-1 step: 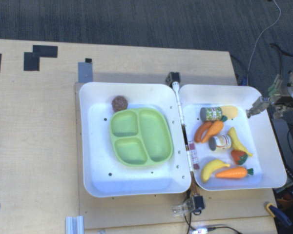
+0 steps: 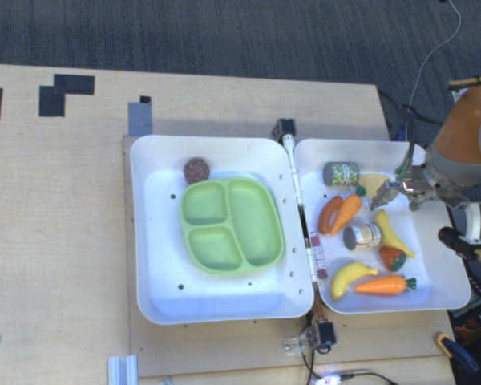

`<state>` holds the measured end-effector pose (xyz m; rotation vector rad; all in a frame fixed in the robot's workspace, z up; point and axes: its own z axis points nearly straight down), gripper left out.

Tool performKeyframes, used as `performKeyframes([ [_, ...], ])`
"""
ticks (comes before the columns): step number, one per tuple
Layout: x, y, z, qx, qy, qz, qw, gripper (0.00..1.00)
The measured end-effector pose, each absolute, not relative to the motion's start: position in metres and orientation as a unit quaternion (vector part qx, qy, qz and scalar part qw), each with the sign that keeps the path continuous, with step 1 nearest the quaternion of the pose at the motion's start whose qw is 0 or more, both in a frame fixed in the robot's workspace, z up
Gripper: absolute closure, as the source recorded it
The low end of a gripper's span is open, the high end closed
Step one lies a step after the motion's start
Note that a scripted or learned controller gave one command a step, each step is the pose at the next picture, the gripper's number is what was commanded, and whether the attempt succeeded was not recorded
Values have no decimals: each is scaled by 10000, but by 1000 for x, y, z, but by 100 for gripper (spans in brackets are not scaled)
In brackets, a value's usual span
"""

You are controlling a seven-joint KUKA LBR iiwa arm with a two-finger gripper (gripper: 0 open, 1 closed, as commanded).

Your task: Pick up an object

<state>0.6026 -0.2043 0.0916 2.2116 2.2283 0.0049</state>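
Along the right edge, the arm [image 2: 469, 139] is cut off by the frame, showing little more than its orange band and grey wrist. Its claw [image 2: 394, 189] hangs over the upper right part of the right bin [image 2: 457, 295]; the fingers are small and blurred, so their spread cannot be judged, and nothing is seen between them. Below lie a green can [image 2: 341, 173], a pale yellow piece [image 2: 374, 184] of uncertain kind, two carrots [image 2: 339, 212], a small jar [image 2: 363, 236], two bananas [image 2: 353, 276], a red pepper [image 2: 392, 257] and another carrot [image 2: 382, 285]. The left bin [image 2: 156, 231] holds a green divided plate [image 2: 232, 225] and a brown ball [image 2: 196, 169]. Both bins rest on a light wooden counter [image 2: 56, 239]; dark carpet [image 2: 224, 22] lies beyond.
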Motion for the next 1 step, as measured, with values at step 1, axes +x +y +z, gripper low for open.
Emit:
performKeyframes([
  [1,604,-204,103,7034,7108,26,29,100],
])
